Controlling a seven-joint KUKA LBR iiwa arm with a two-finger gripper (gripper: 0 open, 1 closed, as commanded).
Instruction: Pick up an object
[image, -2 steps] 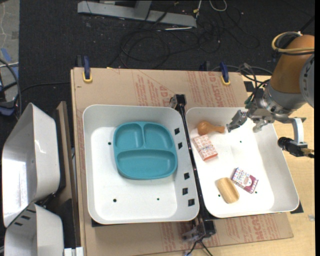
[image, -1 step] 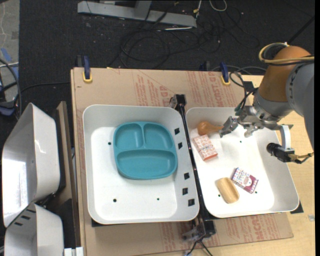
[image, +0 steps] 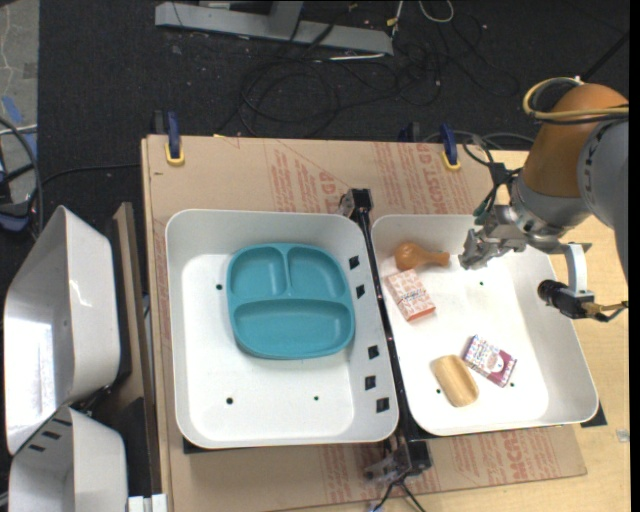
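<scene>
The right bin (image: 560, 330) holds several small items. A brown chicken-drumstick toy (image: 417, 256) lies near its back left. Just in front of it sits a red and white packet (image: 409, 296). Toward the front lie a tan bread-roll toy (image: 455, 381) and a small purple and white box (image: 489, 360). My gripper (image: 478, 252) hangs low over the back of the right bin, just right of the drumstick's thin end, with nothing visibly between its fingers. The arm (image: 570, 165) reaches in from the right.
The left bin (image: 190, 300) holds a teal divided plate (image: 291, 301). Black clips line the divider between the bins (image: 372, 300). A white tub (image: 55, 310) stands off the bench at the left. Cables lie on the dark floor behind.
</scene>
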